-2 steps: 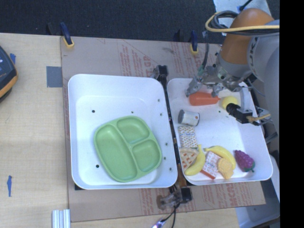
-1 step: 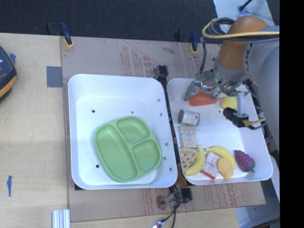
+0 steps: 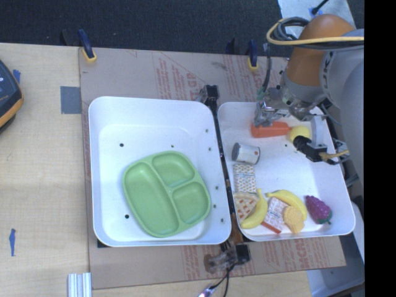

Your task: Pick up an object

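1. Gripper [image 3: 268, 116]: open or closed, can't tell from this angle. It sits low over the far end of the right bin [image 3: 291, 172].
2. Orange piece [image 3: 270, 129]: lies flat directly under the gripper, touching or nearly so. Can't confirm a grasp.
3. Yellow lump [image 3: 299, 132]: just right of the orange piece, against the far right side of the bin.
4. Grey cup [image 3: 245, 153]: on its side, near the bin's left wall, nearer the camera than the orange piece.
5. Waffle square [image 3: 245, 178]: just below the cup.
6. Near-end cluster, packed together:
   - pizza slice [image 3: 245, 204]
   - two bananas [image 3: 256, 213], [image 3: 288, 198]
   - red-white packet [image 3: 275, 216]
   - orange disc [image 3: 295, 219]
7. Purple grapes [image 3: 318, 209]: right near corner, beside the cluster.
8. Left bin [image 3: 124, 135]: holds a green divided plate [image 3: 166, 192], lying flat toward the near side, well apart from the gripper.
9. Arm [image 3: 315, 36]: comes in from the right, orange band above the wrist.
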Motion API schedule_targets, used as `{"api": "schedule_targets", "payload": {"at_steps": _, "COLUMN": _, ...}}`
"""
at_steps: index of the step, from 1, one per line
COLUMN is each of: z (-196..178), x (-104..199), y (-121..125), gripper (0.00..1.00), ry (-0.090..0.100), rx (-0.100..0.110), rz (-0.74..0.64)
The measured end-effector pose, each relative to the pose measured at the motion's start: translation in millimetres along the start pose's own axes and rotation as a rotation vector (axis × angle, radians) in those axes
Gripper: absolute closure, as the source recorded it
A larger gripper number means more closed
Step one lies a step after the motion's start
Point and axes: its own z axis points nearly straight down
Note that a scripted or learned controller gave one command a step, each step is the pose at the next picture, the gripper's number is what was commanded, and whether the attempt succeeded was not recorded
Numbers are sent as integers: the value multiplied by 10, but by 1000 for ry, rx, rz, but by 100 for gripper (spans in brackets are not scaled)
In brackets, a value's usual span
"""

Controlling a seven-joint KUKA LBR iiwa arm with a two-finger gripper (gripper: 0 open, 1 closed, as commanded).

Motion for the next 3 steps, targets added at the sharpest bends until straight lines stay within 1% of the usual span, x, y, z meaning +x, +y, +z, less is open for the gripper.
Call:
{"api": "schedule_targets", "payload": {"at_steps": 1, "z": 3, "x": 0, "y": -2, "gripper": 0, "ry": 0, "rx": 0, "rz": 0}}
{"api": "schedule_targets", "payload": {"at_steps": 2, "z": -102, "x": -10, "y": 2, "gripper": 100, "ry": -1, "rx": 2, "rz": 0}}
{"api": "schedule_targets", "payload": {"at_steps": 3, "z": -100, "x": -10, "y": 1, "gripper": 0, "ry": -1, "rx": 2, "rz": 0}}
